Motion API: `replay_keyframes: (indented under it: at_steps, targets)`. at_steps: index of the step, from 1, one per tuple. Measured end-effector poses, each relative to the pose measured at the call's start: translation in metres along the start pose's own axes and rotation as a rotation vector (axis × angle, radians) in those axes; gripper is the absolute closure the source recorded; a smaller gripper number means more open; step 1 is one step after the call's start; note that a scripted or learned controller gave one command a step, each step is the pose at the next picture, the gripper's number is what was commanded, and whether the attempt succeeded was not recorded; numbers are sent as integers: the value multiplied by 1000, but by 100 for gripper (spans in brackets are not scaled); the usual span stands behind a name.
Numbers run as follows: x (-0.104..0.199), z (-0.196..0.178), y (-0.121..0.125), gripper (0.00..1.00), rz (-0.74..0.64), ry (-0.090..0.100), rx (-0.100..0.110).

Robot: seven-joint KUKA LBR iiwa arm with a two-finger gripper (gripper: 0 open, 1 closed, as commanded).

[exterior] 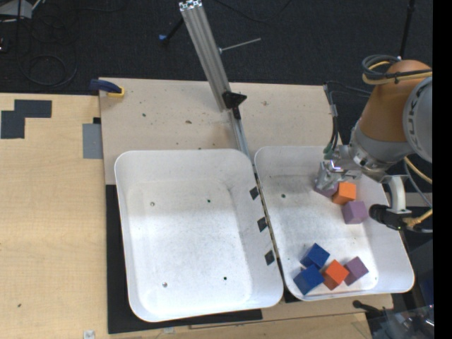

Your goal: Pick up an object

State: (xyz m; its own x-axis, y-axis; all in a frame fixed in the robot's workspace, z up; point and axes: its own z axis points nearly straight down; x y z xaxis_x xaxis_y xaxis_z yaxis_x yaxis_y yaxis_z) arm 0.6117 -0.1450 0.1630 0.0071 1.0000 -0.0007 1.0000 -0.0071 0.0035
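The grey arm with its orange band reaches in from the right and bends down over the right shallow white plastic bin (395, 277), with the metal two-finger hand (328, 182) lowered into that bin's upper part. Whether the hand is wide, narrow or closed on something cannot be told from this angle.

Just beside the hand, on its right and slightly lower, sits a small orange cube (347, 191), touching or nearly touching the hand; whether it is gripped cannot be told. A small light purple cube (354, 211) lies just below and to the right of that orange cube, close against it.

Near the lower edge of the same bin, well apart from the hand, is a cluster of four blocks: a dark blue cube (316, 255), a second dark blue cube (308, 280) just below it, an orange block (335, 275) beside these, and a purple block (357, 268) on the right end of the group.

The left shallow white plastic bin (141, 182) lies side by side with the right one on the pale wooden tabletop (162, 111). A slanted aluminium rail (206, 44) rises from behind the place where the bins meet, and a small blue and yellow clamp (107, 87) sits at the tabletop's far left corner
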Motion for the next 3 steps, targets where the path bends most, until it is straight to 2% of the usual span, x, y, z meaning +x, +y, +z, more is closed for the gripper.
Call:
replay_keyframes:
  at_steps: [1, 2, 3]
  targets:
    - [0, -43, 5, 100, -7, 0, 1]
    - [-2, -107, 3, 100, -8, -1, -2]
    - [-2, -114, 3, 100, -12, 0, 4]
